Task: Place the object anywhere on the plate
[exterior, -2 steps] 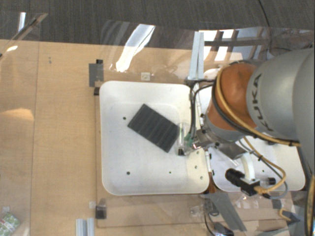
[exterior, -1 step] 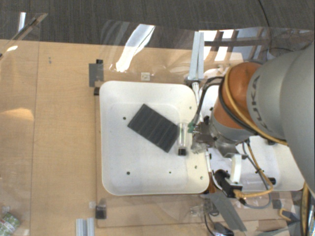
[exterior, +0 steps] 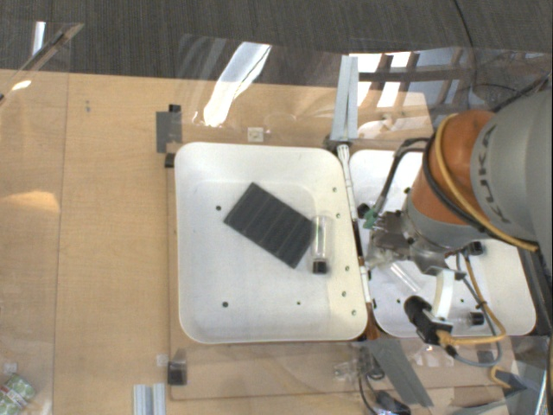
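- Grey arm with an orange band (exterior: 484, 175) covers much of the right white bin (exterior: 518, 305); its gripper (exterior: 384, 249) is hard to make out — whether it grips anything cannot be told.
- One dark ribbed rectangular plate (exterior: 269, 225) lies tilted in the left white bin (exterior: 263, 318).
- One clear, black-capped tube (exterior: 319, 244) — perhaps a marker — lies just beside the plate's right corner.

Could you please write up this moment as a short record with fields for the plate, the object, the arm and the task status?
plate: dark ribbed rectangular plate, lying at an angle in the left bin
object: small clear vial with a dark cap, lying beside the plate's right corner, in the left bin
arm: gripper over the right bin
status: vial not yet on the plate
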{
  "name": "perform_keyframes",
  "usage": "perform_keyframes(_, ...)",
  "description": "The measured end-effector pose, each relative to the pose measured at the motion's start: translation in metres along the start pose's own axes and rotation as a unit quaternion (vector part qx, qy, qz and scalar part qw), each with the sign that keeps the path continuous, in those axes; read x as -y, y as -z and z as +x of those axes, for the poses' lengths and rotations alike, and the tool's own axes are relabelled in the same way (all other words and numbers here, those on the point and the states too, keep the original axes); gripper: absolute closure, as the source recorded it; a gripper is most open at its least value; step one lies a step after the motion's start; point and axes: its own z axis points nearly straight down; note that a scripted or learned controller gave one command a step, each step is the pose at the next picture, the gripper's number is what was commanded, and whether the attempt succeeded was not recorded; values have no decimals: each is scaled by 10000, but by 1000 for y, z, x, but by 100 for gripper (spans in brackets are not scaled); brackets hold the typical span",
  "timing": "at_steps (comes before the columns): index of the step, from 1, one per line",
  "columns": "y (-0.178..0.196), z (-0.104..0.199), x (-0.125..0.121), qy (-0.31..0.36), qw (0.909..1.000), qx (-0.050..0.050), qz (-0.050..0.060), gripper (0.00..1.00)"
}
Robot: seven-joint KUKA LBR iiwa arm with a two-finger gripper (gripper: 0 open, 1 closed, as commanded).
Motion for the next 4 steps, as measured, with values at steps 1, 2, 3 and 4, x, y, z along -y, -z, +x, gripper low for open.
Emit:
perform_keyframes(1, 0, 41, 7, 178, 9998, -5, 2, 100)
perform_keyframes(2, 0, 22, 4, -794, 9968, -3, 3, 100)
perform_keyframes(3, 0, 54, 10, -426, 9991, -3, 7, 100)
perform_keyframes(4, 1, 106, 19, 266, 9996, -9, 3, 100)
